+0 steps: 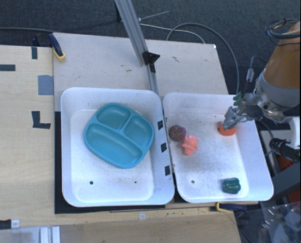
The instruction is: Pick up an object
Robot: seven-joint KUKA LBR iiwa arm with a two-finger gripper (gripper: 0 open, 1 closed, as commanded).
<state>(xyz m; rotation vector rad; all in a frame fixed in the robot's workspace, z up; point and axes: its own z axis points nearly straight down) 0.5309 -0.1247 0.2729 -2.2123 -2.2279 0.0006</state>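
1. At the upper left of the frame, a blue-and-yellow clamp (57, 46) grips the bench edge; dark tape marks (39, 119) lie on the wooden surface at far left.
2. A grey metal bar (135, 32) slants down from the top centre and ends just above the seam between the two bins; thin cables (191, 29) loop on the dark floor to its right.
3. The left bin (72, 186) holds a teal divided plate (119, 134), lying flat and tilted in the frame — it covers most of the bin's middle.
4. The right bin (252, 178) holds four small things: a dark purplish round object (177, 132) near its left wall, a pink object (190, 145) just beside it to the lower right, a green object (231, 185) at the lower right corner, and an orange object (227, 130) near the right wall.
5. The gripper (230, 119) sits directly over the orange object, its tip touching or covering the object's top — whether the fingers are spread or clenched cannot be told from here, nor whether the object is between them.
6. The arm, grey with an orange band (285, 59), is cut off by the right edge of the frame; the shapes of the small objects are too blurred to name.
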